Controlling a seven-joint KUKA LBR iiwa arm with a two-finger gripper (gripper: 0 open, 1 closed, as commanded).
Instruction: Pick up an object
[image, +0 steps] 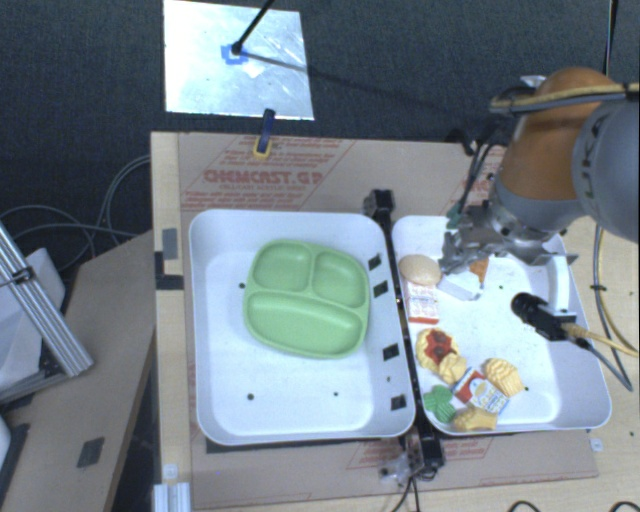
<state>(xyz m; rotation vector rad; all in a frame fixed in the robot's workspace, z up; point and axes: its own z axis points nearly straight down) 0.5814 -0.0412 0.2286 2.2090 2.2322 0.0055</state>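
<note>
The gripper (462, 262) hung over the bun (420, 269) at the right bin's (585, 405) ten o'clock. I couldn't tell its state. It should drop straight and squeeze softly.

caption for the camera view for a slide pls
KUKA arm's gripper lowered into the right bin among toy food items, beside a left bin holding a green divided plate.

The arm (560, 140) runs off the right edge. The gripper (462, 262) hides part of a white thing (460, 288) and an orange bit (479, 268) below it. The toy food (470, 385) is too small to name
</note>
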